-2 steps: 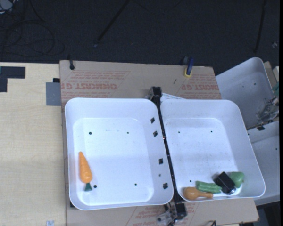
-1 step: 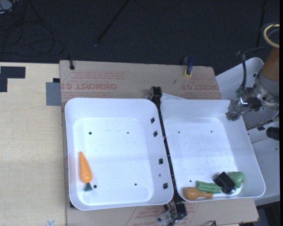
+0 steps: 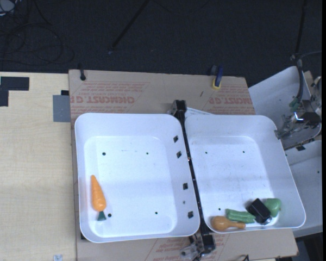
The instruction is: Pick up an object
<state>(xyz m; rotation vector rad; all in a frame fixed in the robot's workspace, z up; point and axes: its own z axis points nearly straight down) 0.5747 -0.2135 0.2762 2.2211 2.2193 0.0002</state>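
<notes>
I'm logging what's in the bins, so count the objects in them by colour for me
Orange: 2, the carrot in the left bin and an orange piece in the right bin
Green: 2
Black: 1
Total: 5

An orange carrot with a small dark green top lies in the left bin, near its left wall, tip pointing away from the camera; in the right bin, crowded into the near right corner, lie a yellow-orange pear-shaped object, a long green vegetable, a black block resting tilted, and a light green object just beside the block.
</notes>
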